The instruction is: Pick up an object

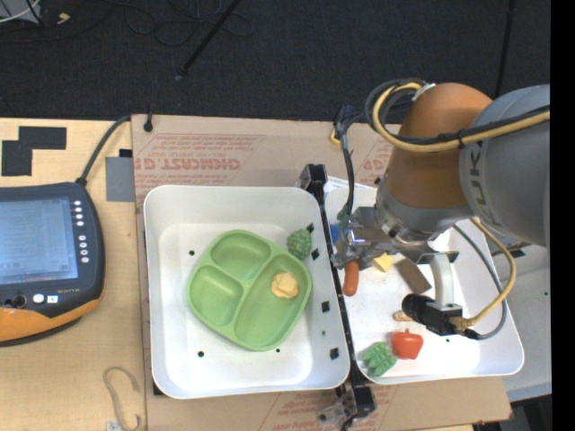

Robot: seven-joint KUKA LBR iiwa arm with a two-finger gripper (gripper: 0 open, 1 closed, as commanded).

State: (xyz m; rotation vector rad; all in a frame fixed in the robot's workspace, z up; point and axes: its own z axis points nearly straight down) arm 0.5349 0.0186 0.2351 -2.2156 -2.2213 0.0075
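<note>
Your arm (467,164) hangs over the right bin (490,348), its bulk covering much of that bin's upper half; the left bin (171,232) carries a green tray (229,285) with a yellow piece (285,285) in one compartment and a green toy (299,241) just beside its upper right rim. The gripper (364,239) sits low near the divider, above an orange carrot (350,280); you cannot tell its finger state. A red pepper (408,343) and a green piece (377,358) lie loose at the bin's bottom. Nothing looks lifted, so the whole pick appears left to do.
</note>
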